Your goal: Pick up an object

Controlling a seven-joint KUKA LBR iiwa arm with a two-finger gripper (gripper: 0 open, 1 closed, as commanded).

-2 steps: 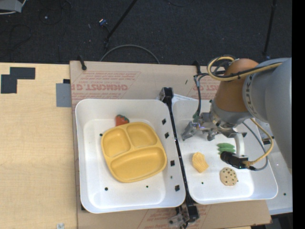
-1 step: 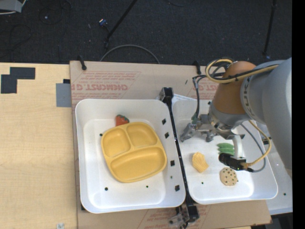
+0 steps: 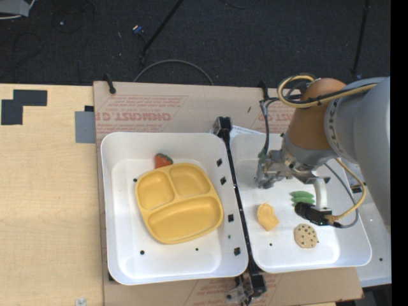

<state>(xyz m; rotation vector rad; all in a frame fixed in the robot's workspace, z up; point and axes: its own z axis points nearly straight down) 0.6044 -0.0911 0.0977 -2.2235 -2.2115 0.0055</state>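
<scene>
**Right bin, contents at hand**

Gripper (image 3: 266, 178): low over the right bin (image 3: 357, 250); finger state cannot be told.
Yellow chip (image 3: 268, 217): just below the fingers.
Green piece (image 3: 303, 197): beside them.
Cookie (image 3: 306, 236): farther off.

Right bin objs: yellow ridged piece (image 3: 268, 217) lying flat, near centre; round choc-chip cookie (image 3: 306, 236) flat, front; green item (image 3: 303, 197) behind cookie, partly hidden.

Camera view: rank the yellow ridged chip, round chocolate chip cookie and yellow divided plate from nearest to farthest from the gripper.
From the gripper:
1. Yellow ridged chip, right bin, just below it.
2. Round chocolate chip cookie, right bin, lower right.
3. Yellow divided plate, left bin.
</scene>
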